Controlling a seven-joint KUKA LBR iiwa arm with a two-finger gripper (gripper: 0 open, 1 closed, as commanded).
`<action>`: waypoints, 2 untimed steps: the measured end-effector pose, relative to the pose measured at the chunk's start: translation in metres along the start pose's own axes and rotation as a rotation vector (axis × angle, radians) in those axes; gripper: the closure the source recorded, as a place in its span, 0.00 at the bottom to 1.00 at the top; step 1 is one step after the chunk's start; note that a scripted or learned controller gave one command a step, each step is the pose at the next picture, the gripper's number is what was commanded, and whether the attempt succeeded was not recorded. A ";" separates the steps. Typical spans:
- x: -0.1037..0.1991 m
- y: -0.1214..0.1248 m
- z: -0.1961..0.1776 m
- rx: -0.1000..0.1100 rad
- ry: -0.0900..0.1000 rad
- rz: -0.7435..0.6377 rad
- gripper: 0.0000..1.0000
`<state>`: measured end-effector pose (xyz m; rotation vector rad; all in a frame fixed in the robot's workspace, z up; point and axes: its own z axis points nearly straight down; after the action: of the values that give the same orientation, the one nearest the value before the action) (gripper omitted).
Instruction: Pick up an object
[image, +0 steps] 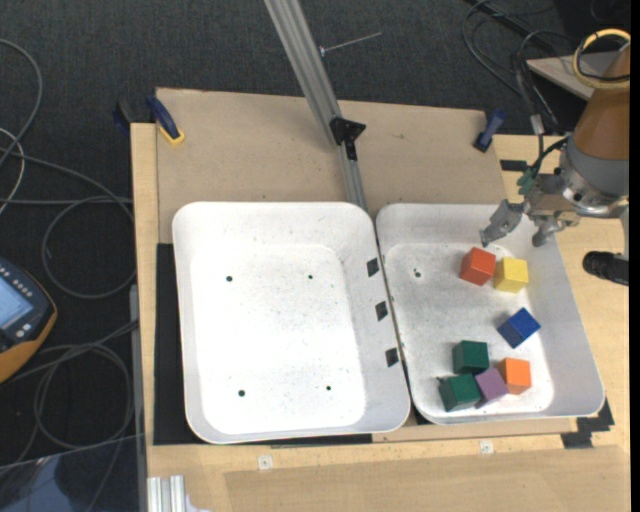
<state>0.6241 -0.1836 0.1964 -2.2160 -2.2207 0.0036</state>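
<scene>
My gripper (520, 231) hangs over the far right part of the right bin (430, 310), fingers spread apart and nothing between them. Just below it lie an orange-red cube (478, 266) and a yellow cube (512, 273), side by side. Further toward the front sit a blue cube (519, 326), two green cubes (470, 355) (459, 391), a purple cube (491, 384) and an orange cube (517, 374), clustered in the near right corner.
The left bin (200, 250) lies beside the right one, joined by black clips (380, 310) along the shared edge. A slanted metal rail (315, 75) rises from the back of the bench. Blue clamps (166, 118) (489, 130) sit on the backboard's corners.
</scene>
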 end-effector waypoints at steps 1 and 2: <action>-0.005 0.006 0.058 0.002 0.000 0.001 0.00; -0.008 0.012 0.089 -0.022 -0.013 0.001 0.00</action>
<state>0.6354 -0.1919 0.1077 -2.2345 -2.2367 -0.0061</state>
